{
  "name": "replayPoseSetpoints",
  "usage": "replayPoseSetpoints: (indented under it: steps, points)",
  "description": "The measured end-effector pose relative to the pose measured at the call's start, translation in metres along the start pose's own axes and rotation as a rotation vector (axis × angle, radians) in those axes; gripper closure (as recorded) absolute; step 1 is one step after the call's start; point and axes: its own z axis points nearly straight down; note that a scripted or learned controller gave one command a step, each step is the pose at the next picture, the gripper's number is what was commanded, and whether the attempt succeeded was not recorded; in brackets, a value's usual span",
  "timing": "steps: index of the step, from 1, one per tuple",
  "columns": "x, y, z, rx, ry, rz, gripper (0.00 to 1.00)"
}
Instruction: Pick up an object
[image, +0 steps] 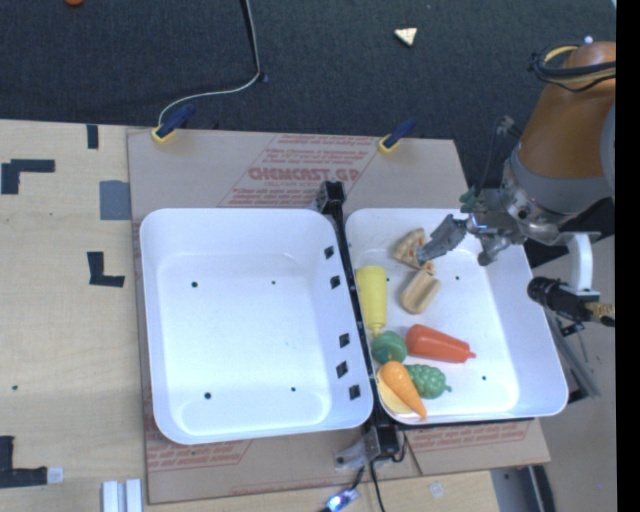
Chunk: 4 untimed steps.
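1. Gripper (462, 243) hangs over the right bin (520, 390), fingers spread wide, holding nothing.
2. Just beside one fingertip: the tan bread piece (407, 246) (far corner).
3. Corn (372, 296), carrot (402, 386) lie nearer.

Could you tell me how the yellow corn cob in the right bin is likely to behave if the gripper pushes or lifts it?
The corn cob looks cylindrical and smooth, so a sideways push would probably roll it. It lies against the bin's left wall, which may hinder a finger there. It appears to be a plastic toy, likely light and stiff.

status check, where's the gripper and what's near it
Gripper low over right bin, nothing held. Nearest: tan bread piece. Toy food clustered by divider, carrot lowest.
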Motion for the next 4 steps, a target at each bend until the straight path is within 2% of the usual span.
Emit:
replayPoseSetpoints:
  steps: [1,2,3,4]
  points:
    - [0.035,0.038,0.098,0.004,0.0,-0.003,0.0]
    - [0.087,0.075,0.093,-0.003,0.0,-0.005,0.0]
    - [0.15,0.043,0.093,0.003,0.002,-0.006,0.0]
    - [0.146,0.044,0.084,0.003,0.0,-0.002,1.0]
